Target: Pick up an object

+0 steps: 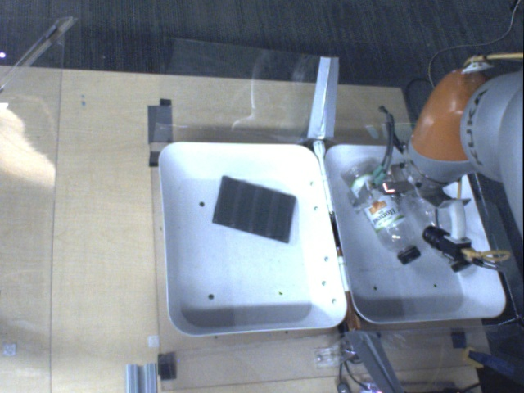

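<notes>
Item, right bin (483, 305): I am hovering my hand (391, 185) low over the clear plastic bottle (383, 213) lying among loose clutter there, presumably lining up a pick, though whether it is released or clenched I cannot tell.

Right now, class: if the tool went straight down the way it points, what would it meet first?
Probably the clear plastic bottle lying in the right bin, just below the tool. Depth is hard to judge from this slanted view, so it might pass beside the bottle and meet the bin floor.
</notes>
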You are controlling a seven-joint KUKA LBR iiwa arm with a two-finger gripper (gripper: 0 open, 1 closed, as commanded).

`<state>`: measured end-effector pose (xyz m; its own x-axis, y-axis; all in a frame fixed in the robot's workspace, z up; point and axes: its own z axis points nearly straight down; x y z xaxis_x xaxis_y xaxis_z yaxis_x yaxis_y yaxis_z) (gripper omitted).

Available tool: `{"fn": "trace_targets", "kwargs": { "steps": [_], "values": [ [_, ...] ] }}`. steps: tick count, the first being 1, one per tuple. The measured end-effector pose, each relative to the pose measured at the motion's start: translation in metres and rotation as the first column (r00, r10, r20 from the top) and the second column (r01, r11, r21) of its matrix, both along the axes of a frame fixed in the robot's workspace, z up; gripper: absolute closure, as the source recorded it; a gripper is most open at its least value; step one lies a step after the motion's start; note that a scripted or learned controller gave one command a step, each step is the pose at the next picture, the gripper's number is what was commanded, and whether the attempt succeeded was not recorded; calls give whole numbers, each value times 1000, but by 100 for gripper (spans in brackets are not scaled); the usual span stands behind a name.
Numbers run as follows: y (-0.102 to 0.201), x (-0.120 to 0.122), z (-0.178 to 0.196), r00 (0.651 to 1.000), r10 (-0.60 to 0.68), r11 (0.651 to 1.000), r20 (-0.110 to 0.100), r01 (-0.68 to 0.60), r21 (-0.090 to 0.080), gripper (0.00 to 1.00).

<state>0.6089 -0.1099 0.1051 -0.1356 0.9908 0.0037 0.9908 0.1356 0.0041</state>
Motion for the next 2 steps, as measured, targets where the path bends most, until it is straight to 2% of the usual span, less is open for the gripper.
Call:
{"fn": "trace_targets", "kwargs": {
  "steps": [1,2],
  "values": [
    [3,3,-5,989,-145,989,-6,145,1,100],
    [-7,2,-4,1000,-23,1000,-5,23,-2,100]
  ]
}}
